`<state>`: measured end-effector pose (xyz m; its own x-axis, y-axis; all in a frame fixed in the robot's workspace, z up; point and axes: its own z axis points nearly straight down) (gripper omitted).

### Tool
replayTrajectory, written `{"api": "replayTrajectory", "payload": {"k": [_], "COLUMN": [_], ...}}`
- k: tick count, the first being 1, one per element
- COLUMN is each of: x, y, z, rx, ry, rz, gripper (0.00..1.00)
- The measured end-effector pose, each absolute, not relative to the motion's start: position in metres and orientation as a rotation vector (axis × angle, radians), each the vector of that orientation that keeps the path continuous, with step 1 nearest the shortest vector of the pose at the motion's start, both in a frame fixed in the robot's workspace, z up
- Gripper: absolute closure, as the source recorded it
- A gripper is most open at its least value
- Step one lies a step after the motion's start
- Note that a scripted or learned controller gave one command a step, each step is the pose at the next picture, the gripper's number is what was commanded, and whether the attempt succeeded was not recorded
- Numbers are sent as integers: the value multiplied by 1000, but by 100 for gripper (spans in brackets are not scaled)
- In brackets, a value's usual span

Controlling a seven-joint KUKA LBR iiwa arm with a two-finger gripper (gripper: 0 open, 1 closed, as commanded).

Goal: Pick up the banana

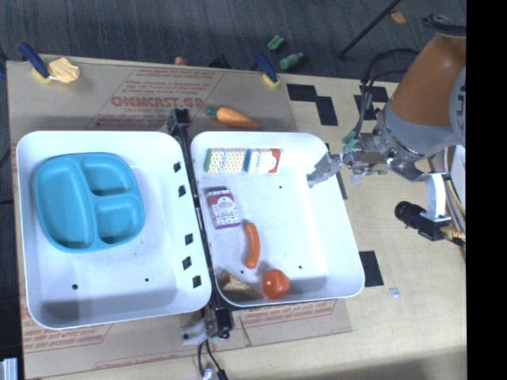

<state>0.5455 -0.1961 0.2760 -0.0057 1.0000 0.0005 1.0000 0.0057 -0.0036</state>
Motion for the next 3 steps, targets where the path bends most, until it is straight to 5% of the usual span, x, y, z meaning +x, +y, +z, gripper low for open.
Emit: {"api": "replayTrajectory", "payload": {"k": [1,2,3], "x": [494,502,476], "y": [-123,-27,46], "z": [160,192,191], "rx": [-1703,-1415,-1306], "ry": [-2633,-2803,-2852], "rz": [3,1,3], "gripper": [0,0,0]}}
